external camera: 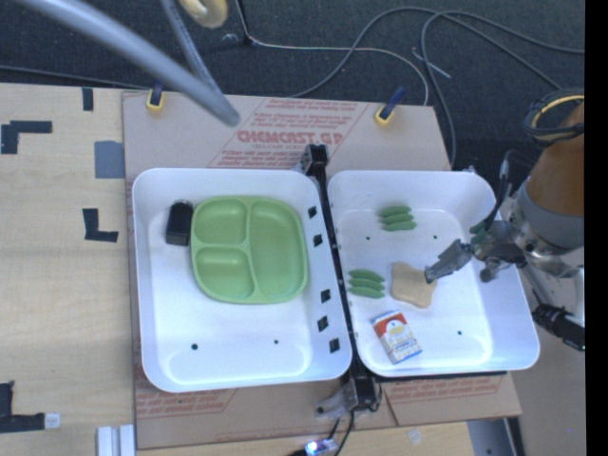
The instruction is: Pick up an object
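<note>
A small red-and-white carton (395,336) lies at the right bin's (494,345) six o'clock. Above it, a tan sponge (412,286) sits mid-bin; the pincer (445,263) hovers at its two o'clock, whether wide or narrow I cannot tell. Left bin (152,331): green divided plate (250,250).

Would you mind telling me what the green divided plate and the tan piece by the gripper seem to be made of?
Green divided plate: likely moulded plastic, matte to satin, with smooth uniform colour and rounded compartment ridges. Tan piece: possibly foam or sponge, dull with soft edges; too small to be sure.
</note>
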Controlling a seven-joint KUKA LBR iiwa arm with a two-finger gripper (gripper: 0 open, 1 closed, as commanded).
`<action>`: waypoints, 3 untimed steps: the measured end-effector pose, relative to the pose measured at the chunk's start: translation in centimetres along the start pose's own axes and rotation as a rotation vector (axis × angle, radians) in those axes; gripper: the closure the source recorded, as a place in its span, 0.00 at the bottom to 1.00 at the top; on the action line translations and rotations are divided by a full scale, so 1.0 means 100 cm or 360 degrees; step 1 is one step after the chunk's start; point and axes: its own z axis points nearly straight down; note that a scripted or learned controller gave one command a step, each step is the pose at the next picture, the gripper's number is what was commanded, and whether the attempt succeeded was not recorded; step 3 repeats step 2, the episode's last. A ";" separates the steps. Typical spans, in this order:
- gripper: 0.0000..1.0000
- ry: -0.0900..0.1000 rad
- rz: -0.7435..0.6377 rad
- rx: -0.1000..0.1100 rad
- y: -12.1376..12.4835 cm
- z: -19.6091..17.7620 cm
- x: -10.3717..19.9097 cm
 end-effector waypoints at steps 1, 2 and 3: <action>0.00 -0.0004 -0.0005 -0.0017 0.002 -0.005 0.000; 0.00 -0.0003 -0.0004 -0.0012 -0.006 0.043 0.001; 0.00 -0.0003 -0.0004 -0.0012 -0.006 0.043 0.001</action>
